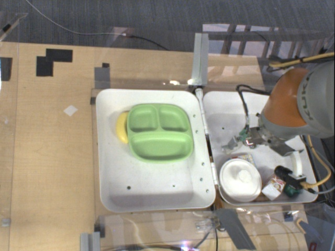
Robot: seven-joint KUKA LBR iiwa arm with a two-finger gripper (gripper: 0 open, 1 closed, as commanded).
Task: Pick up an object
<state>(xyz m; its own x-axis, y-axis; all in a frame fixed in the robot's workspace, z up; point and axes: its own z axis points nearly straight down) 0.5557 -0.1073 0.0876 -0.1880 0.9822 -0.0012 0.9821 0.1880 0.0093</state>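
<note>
Two bins: two shallow white bins sit side by side on a wooden bench, the left bin (112, 187) and the right bin (225, 101), sharing a middle wall.
Arm: a grey arm (314, 101) with an orange band reaches in from the right, over the right bin's far right part.
Gripper: the gripper (246, 139) hangs low in the middle of the right bin; whether it is apart or together I cannot tell, and nothing is visibly clamped in it.
Nearest thing: a round white bowl (240, 179) rests at the right bin's near edge, close to the middle wall.
Key relation: the bowl lies just beside the gripper, on the side toward the bin's near edge; being round, it has no long axis to line up with.
Bowl's look: plain white, smooth, with a raised rim and a paler centre; likely slippery to pinch except at the rim.
Other small things: a small white and red box (272, 188) and a dark green piece (291, 189) lie at the right bin's near right corner.
Left bin contents: a green divided tray (158, 132) sits toward the far edge, with a yellow thing (121, 128) tucked at its left side, partly hidden.
Judgement: the bowl looks like the readiest pick, since the tray is well apart across the wall.
</note>
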